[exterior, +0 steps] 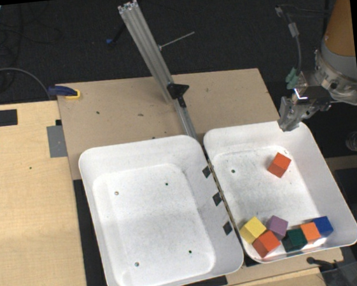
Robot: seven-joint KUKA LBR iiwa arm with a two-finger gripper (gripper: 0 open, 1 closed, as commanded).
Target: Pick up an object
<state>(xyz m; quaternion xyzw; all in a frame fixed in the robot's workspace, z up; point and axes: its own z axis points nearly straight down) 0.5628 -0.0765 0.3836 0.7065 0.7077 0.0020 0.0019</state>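
Observation:
An orange-red cube [279, 164] lies alone in the upper part of the right bin [326, 173]. Along that bin's near edge sit a yellow cube [253, 228], a purple cube [277, 224], a red cube [266, 243], a green cube [294, 239], an orange cube [311, 230] and a blue cube [323, 225]. My gripper [289, 120] hangs over the right bin's far right corner, up and to the right of the lone orange-red cube. Nothing is seen between its fingers.
The left bin [99, 180] lies beside the right one, with black clips along the shared edge. A slanted aluminium bar [153, 59] rises behind the bins. The wooden bench extends to the left.

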